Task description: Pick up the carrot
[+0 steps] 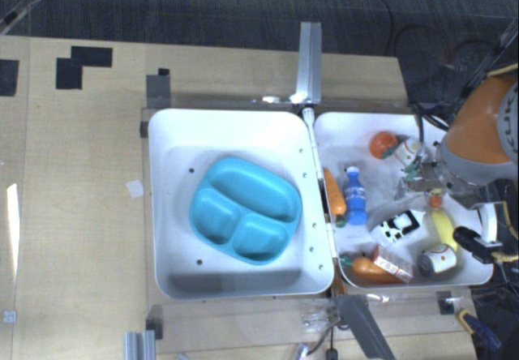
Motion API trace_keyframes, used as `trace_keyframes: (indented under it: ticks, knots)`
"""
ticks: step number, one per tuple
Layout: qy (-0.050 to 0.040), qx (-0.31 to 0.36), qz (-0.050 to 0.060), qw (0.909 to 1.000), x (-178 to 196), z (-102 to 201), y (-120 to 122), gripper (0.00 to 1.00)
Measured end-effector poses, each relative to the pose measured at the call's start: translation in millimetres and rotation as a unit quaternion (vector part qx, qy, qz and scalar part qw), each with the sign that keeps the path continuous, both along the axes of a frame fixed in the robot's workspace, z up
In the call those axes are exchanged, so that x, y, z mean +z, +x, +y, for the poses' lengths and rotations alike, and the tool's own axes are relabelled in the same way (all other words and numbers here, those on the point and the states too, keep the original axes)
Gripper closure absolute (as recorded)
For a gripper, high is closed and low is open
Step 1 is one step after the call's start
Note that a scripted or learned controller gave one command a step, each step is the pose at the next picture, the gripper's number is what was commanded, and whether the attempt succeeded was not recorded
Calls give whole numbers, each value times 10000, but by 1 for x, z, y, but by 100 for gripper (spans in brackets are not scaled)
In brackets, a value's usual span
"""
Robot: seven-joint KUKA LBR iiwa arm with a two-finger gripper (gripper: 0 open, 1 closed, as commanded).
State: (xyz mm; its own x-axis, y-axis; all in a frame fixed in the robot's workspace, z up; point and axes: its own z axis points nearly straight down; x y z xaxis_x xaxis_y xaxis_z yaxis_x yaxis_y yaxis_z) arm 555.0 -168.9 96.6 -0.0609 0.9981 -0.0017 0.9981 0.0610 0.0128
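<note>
carrot lies well left of the fingers, against the divider wall

table (73, 188): light wood, carries two white bins side by side. landmark for all places below = right bin (357, 127).

left bin (170, 212): shares a wall with the right bin's left side; holds a blue sectioned tray (243, 208).

arm (486, 127): grey with an orange band, comes in over the right bin's right edge. gripper (420, 180) sits above the right-centre of the right bin, amid clutter. fingers: cannot tell whether spread or pressed together; nothing visibly between them.

right bin contents, by place in the bin: blue bottle (354, 195) left of centre; tomato-like red item (383, 144) toward the far wall; yellow item (443, 227) at right; black-and-white piece (399, 225) at centre; an orange package (381, 267) along the near wall.

carrot (334, 193): slim, orange, lying along the right bin's left wall, just beside the blue bottle. long axis runs roughly far-to-near, parallel to that wall.

judgement: the reach must go left across the bin, past the bottle. closing across the carrot's short width looks tight, with wall on one side and bottle on the other.
</note>
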Motion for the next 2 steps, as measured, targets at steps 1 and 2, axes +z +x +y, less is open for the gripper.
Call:
trace_keyframes:
  ticks: [1,2]
  knots:
    - [7,-470,63,9989,46,36,35,100]
    - [6,-1505,57,9886,110,-22,2,100]
